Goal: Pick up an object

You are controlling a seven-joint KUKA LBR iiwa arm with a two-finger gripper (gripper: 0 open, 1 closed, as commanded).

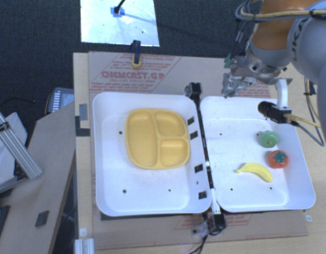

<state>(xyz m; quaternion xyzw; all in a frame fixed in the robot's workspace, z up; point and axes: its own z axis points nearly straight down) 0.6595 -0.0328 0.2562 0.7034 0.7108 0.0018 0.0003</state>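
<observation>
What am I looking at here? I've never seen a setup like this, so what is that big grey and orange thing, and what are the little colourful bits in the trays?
The picture comes from one camera fixed above a bench, looking down at a slant. The big grey and orange thing is a robot arm reaching in from the right. At its tip is a gripper, a two-fingered claw for picking things up. It hovers above the far edge of the right bin and has nothing between its fingers.

On the bench sit two shallow white bins side by side. The left bin holds a yellow divided plate. The right bin holds three small toy foods near its right side: a green one, a red tomato-like one and a yellow banana. The robot's job is to pick one object up.
</observation>
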